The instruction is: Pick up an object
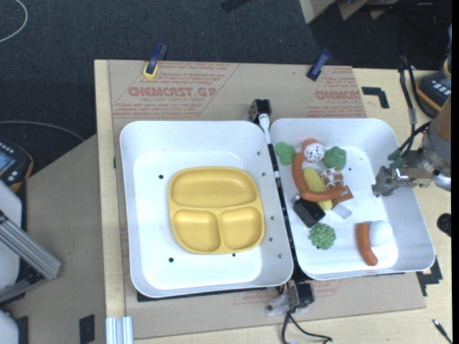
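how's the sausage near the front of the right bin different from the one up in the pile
The front sausage lies nearly straight, apart from the pile, with a white object beside it. The pile sausage is longer and curves around the corn, crowded among other toys. The front one looks redder, the pile one more orange. Both lie in the right bin.

Occlusions and cut-offs, right bin side

Arm (439, 138) cut by right edge, just the wrist end in frame; gripper (384, 183) too small and blurred to read the fingers. Left of gripper, toy pile: corn (313, 180) partly under the sausage (315, 185), black block (308, 211) partly tucked under the pile. Below gripper, white egg (381, 233) overlaps second sausage (366, 244). Yellow-black device (435, 92) above gripper, cut by edge.
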`<move>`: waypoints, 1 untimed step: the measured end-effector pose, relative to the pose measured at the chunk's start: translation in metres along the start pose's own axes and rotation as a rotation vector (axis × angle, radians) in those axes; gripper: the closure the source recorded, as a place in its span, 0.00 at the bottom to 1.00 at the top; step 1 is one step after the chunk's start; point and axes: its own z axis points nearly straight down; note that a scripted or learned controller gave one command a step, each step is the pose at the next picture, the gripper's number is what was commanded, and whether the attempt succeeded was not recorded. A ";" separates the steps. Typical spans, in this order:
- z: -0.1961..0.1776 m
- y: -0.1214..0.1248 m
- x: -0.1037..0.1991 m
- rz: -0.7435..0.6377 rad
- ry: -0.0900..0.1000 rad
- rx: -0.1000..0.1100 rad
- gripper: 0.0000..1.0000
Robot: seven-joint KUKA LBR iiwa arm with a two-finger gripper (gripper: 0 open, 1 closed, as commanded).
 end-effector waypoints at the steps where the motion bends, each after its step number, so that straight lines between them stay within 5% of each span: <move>1: -0.009 0.044 0.024 -0.003 0.001 0.000 1.00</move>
